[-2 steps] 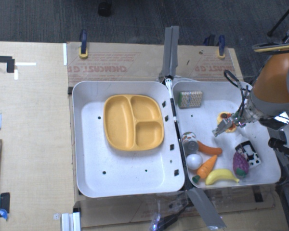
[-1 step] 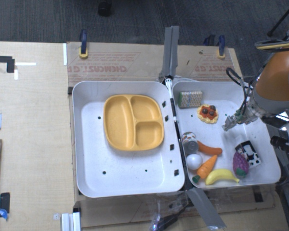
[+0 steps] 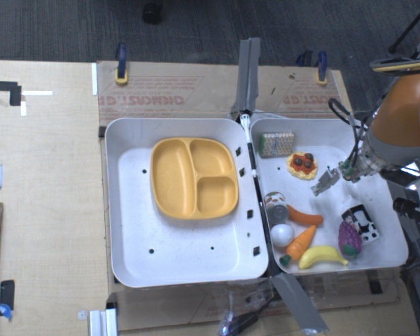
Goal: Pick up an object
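A yellow banana (image 3: 322, 257) is seen lying along the near edge of the right bin (image 3: 399, 247), just beside two orange carrots (image 3: 304, 218) and a white ball (image 3: 281, 234). A purple grape bunch (image 3: 348, 238) lies to the banana's right, touching a black-and-white toy (image 3: 362, 222). Farther back, a small toy pizza (image 3: 302, 165) and a green-grey sponge-like block (image 3: 277, 144) are placed near the bin's far wall. The gripper (image 3: 327, 180) is positioned above the middle of this bin, right of the pizza, and nothing is seen between its fingers; how wide they stand cannot be told. In the left bin (image 3: 126, 215), a yellow three-compartment plate (image 3: 194, 177) is set toward the far side. Both bins are carried on a cardboard sheet (image 3: 175, 89) clamped onto a pale wooden bench (image 3: 42, 187), beyond which dark carpet (image 3: 91, 12) is visible.
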Controlling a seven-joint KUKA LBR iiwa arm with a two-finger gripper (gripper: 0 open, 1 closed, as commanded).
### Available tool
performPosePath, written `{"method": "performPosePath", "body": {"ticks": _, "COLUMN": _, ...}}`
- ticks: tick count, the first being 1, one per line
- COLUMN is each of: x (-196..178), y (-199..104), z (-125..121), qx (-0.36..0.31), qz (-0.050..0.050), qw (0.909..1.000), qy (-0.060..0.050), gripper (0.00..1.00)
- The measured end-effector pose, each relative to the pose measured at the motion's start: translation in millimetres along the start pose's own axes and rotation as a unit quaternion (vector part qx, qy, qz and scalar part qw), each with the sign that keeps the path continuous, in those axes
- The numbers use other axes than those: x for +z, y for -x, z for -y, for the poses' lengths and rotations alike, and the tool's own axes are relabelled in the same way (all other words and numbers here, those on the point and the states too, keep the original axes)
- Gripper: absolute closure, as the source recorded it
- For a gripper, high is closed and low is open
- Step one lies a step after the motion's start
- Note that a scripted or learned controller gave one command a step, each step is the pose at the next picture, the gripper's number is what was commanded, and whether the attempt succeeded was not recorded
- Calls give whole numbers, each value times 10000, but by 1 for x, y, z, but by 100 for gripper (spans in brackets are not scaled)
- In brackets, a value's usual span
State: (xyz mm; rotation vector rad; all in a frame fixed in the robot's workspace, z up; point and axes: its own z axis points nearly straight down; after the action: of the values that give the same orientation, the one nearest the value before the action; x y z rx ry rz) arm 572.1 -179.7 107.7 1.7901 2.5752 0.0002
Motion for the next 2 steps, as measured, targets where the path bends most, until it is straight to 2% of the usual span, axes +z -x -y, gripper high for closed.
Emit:
{"method": "performPosePath", "body": {"ticks": 1, "x": 14, "y": 14, "z": -81, "qx": 499, "qz": -8, "qw": 9988, "qy": 2, "gripper": 0}}
{"method": "performPosePath", "body": {"ticks": 2, "x": 3, "y": 15, "z": -82, "qx": 479, "qz": 9, "qw": 9988, "qy": 21, "gripper": 100}}
